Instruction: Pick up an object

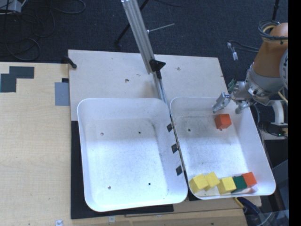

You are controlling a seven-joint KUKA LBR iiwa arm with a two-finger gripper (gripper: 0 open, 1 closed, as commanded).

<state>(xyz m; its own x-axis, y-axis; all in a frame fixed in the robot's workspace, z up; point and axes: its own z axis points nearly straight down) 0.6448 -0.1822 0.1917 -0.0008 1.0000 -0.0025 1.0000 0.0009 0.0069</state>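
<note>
The gripper (229, 103) is hovering at the upper right of the frame, over the far end of the right shallow white plastic bin (261, 147). Its 2 fingers (219, 103) are standing apart, with nothing between them. The small orange-red wooden cube (223, 121) is lying just below the gripper in the picture, alone on the bin floor and well apart from the row of blocks at the lower right: 3 yellow blocks (211, 181), 1 green block (240, 182) and 1 orange block (249, 178).

To do this step well, the arm is probably best centring over the lone cube, then descending straight so 1 finger is passing each side.

The cube is showing no real long axis; it is sitting slightly rotated, its edges skewed to the bin walls, so the fingers should be turning to meet 2 flat opposite faces.
</note>
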